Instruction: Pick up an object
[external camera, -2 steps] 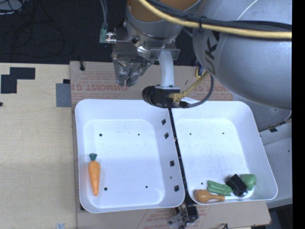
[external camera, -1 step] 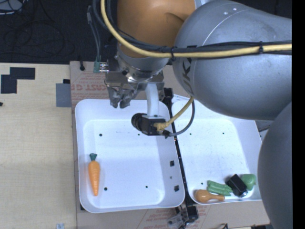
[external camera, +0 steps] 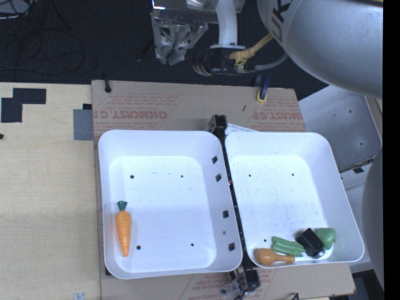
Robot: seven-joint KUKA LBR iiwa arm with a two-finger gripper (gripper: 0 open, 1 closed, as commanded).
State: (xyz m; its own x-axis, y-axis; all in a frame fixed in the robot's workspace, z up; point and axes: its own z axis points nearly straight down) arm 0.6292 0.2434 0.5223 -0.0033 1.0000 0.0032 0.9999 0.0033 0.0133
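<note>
An orange toy carrot [external camera: 123,230] with a green top lies at the front left of the left bin [external camera: 156,144]. In the front right corner of the right bin [external camera: 281,144] sit a green pod [external camera: 287,245], a black block [external camera: 310,242], a light green piece [external camera: 327,235] and an orange pear-shaped toy [external camera: 272,257], all bunched together. My gripper [external camera: 175,45] hangs high at the top of the camera view, beyond the far edge of the left bin and well away from every object. I see nothing in it.
A black hinge strip [external camera: 225,192] runs between the two bins. The bins rest on a cardboard sheet [external camera: 187,108] on the wooden bench [external camera: 44,186]. The big grey arm housing [external camera: 325,24] fills the top right, with cables below the wrist [external camera: 225,61].
</note>
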